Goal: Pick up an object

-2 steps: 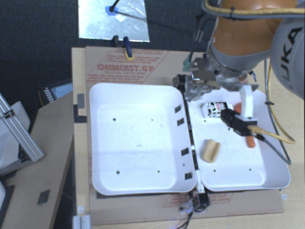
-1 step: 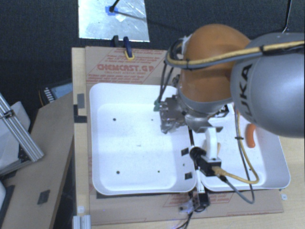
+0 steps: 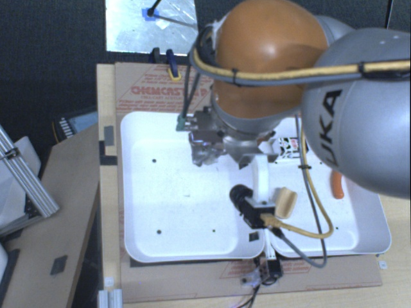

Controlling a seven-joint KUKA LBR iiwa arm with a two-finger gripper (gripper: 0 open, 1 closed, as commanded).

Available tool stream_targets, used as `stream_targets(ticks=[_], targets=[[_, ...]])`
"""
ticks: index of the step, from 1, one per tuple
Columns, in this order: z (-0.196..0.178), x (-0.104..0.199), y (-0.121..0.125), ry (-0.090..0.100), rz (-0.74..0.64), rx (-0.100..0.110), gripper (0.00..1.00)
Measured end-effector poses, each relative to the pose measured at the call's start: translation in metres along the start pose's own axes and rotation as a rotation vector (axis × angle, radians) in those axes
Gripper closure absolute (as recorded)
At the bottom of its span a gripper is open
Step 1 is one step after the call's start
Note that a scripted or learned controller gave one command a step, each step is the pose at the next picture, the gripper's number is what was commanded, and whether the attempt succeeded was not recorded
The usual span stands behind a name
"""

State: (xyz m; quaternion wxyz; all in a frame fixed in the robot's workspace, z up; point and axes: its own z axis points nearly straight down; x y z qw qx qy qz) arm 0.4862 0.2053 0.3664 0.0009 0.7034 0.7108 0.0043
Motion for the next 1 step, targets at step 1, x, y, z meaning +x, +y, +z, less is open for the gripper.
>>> stream_targets(ticks=[1], targets=[[-0.0688, 0.0289, 0.1426, 0.0, 0.005, -0.011, 1.0]])
